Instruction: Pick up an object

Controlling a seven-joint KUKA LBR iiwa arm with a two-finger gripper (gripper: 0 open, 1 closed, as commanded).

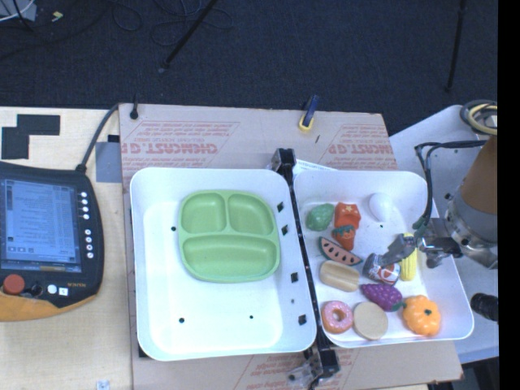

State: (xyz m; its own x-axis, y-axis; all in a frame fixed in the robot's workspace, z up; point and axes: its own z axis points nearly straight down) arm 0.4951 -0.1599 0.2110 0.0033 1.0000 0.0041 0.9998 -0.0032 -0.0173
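Left: teach pendant (45, 234), screen text too small to read. Cardboard (187, 140) under the bins has red print, upside down, illegible. Left bin (154, 315) holds a green divided plate (229, 236). Right bin (443, 331): green veg, watermelon slice (341, 253), donut (336, 317), purple grapes (382, 296), corn (409, 265), orange pumpkin (421, 315). My gripper (382, 265) sits low among the toys beside the corn; can't tell its state.

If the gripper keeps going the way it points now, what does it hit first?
Probably the hot dog bun, just past the gripper tips toward the lower left; the watermelon slice lies close beside that line. Height is unclear.
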